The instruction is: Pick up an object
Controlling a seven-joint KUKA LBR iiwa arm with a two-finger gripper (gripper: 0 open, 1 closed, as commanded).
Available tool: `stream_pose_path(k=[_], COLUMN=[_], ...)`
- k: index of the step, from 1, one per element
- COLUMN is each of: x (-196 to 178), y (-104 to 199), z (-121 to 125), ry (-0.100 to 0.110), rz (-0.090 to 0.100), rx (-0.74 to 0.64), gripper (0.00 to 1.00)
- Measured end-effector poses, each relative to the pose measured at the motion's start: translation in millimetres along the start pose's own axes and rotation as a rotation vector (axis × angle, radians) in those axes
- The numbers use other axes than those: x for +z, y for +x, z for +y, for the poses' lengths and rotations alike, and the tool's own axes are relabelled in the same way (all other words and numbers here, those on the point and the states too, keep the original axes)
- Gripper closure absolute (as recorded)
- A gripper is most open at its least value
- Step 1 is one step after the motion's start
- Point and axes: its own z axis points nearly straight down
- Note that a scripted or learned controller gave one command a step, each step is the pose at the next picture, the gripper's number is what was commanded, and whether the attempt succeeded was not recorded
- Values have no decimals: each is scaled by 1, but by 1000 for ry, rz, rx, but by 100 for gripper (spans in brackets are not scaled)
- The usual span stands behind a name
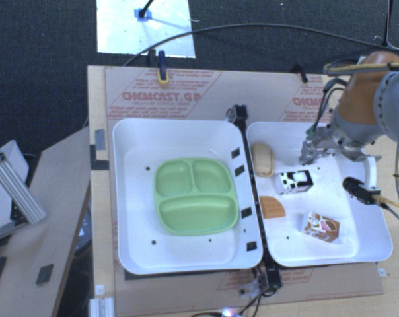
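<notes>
Beside the hand [310, 152] — a boxy black-and-white carton [296, 181], apart.

Robotics lab: bench [206, 84] with protective film, two white bins [130, 197], cabling, dark carpet floor [41, 45].

Floor: dark carpet [41, 58] | bench: brown board [186, 88], red lettering printed | pale sheet [143, 18] laid beyond | side table [51, 197] at left

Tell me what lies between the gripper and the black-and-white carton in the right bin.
Nothing visible does. The gripper hangs just above and right of the black-and-white carton, with bare white bin floor between them. The tan bun lies off to the carton's left.
</notes>
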Motion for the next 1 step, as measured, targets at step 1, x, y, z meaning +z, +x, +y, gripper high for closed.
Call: stream_pose_path(k=[1], x=[-62], y=[-5], z=[4], ry=[0], rz=[-1], rx=[-2], gripper=[100])
